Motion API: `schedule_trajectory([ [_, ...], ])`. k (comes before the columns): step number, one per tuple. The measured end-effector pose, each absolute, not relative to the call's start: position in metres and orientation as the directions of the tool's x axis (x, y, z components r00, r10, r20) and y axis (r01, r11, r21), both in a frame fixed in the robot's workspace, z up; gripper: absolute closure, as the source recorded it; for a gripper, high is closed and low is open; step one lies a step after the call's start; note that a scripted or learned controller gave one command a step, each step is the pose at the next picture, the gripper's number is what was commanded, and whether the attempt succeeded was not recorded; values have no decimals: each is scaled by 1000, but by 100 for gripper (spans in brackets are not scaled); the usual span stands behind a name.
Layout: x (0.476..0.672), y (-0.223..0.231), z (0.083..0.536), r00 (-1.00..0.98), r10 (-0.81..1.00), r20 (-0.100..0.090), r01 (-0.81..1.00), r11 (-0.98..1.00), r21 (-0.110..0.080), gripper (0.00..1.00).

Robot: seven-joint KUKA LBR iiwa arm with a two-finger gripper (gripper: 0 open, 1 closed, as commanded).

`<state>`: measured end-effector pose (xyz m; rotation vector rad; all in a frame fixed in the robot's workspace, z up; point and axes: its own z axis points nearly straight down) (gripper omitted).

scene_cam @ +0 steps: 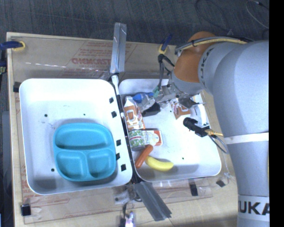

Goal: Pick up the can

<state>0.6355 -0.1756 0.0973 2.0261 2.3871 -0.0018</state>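
Lying just left of gripper [156, 100] | can [131, 115] | right bin [206, 162]

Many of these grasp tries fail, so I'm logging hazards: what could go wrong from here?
1. The right bin is crowded: the carton, packet, carrot and banana lie close together, so a grasp could catch the wrong item.
2. The gripper works near the bin's far wall and might hit it.

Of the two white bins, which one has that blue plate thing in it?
The left white bin, farther from the grey arm, holds the light blue divided plastic tray. The right white bin holds small food items, including a yellow banana.
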Motion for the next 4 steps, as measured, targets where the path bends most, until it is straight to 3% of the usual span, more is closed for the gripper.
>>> schedule_trajectory([
  [1,615,-142,105,70,997,-18,997,-69,19,0],
  [2,606,-206,102,106,994,0,994,-106,0,0],
  [3,650,-205,86,223,975,-2,974,-223,-31,0],
  [4,614,-198,113,235,972,-1,972,-235,-3,0],
])
